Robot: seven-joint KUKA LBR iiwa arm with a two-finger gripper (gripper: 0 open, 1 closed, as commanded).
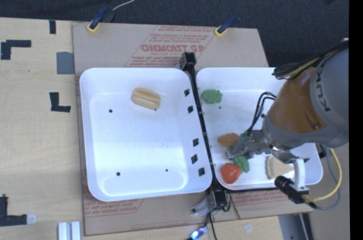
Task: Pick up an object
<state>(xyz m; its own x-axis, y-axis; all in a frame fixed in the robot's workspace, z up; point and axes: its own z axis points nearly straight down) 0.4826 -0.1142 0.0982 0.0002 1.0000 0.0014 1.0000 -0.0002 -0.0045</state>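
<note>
You are looking at the gripper [241, 149] hanging low over the right bin [238, 81], near its front edge; whether it is spread or pinching cannot be told. An orange piece [228, 139] is lying just left of it, a small green piece [243, 164] is sitting right beneath it, and a red tomato-like item [229, 173] is resting just beside that. A green leafy item [211, 96] is lying well apart, toward the back. A tan bread roll [146, 99] is sitting in the left bin [91, 120].
</note>
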